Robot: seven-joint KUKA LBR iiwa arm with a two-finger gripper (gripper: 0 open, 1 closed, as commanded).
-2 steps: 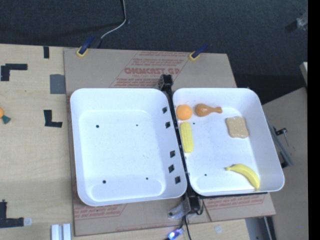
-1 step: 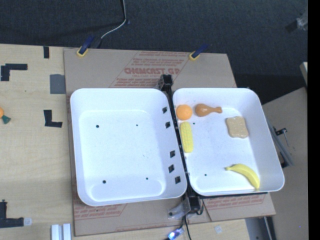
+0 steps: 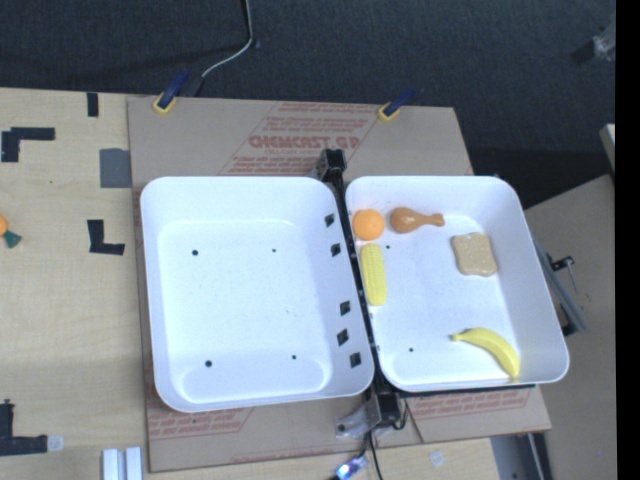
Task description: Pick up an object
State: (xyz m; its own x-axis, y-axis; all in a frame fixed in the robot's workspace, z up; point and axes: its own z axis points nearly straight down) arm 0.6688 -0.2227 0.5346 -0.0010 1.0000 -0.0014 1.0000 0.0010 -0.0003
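Nearest you, at the lower right of the right bin, the banana is lying close to the sloped wall; a descent there is likely risking a finger strike on the rim. At mid-frame the corn is pressing against the dividing wall, leaving a finger little room. Farther up, the orange is sitting just beside the drumstick; it is likely to roll. The cracker is lying apart. You cannot tell the jaws' state. Both bins are resting on cardboard clamped to the bench, dark floor beyond.
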